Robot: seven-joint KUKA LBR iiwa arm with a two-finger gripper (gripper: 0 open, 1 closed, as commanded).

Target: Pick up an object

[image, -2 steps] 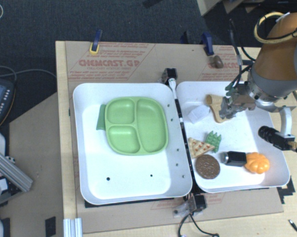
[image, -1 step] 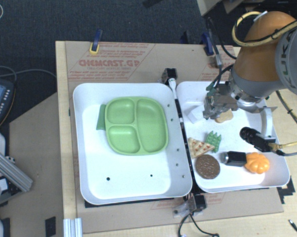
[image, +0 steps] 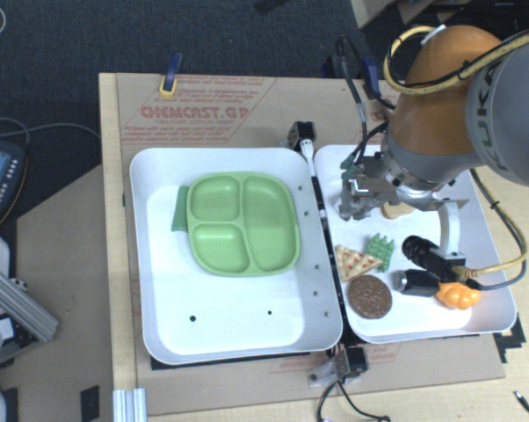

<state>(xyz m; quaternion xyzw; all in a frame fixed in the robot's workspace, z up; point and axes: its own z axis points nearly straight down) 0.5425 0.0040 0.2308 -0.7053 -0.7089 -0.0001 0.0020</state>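
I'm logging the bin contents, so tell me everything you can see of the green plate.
The green plate is a pale green, rounded-square tray that looks like moulded plastic. Raised ridges split it into three compartments: two smaller ones on its left and a long one on its right. All three look bare. A darker green tab sticks out from its left edge. It lies flat and upright in the upper middle of the left bin, touching only the bin floor, well apart from the gripper.

My gripper [image: 357,199] hangs over the right bin [image: 489,310], toward its nine o'clock wall. Below me, at six o'clock, lie a waffle wedge [image: 357,259], a leafy piece [image: 380,246] and a round cookie [image: 369,295]. A divided plate [image: 242,223] sits in the left bin [image: 159,306], at my nine o'clock.
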